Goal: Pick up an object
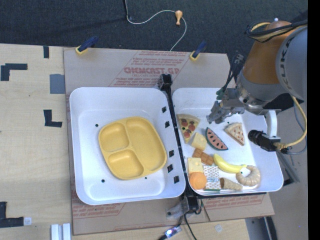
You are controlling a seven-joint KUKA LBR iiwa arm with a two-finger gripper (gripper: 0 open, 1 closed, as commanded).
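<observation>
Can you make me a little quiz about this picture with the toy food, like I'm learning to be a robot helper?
1. True or false: the yellow tray lies in the same bin as the banana.
2. Which toy lies closest to the gripper? A) pizza slice B) orange C) banana
3. Fill in: the watermelon slice lies in the ____ bin as the camera sees it.

Key: 1. False, the tray is alone in the left bin. 2. A. 3. Right bin.
</observation>
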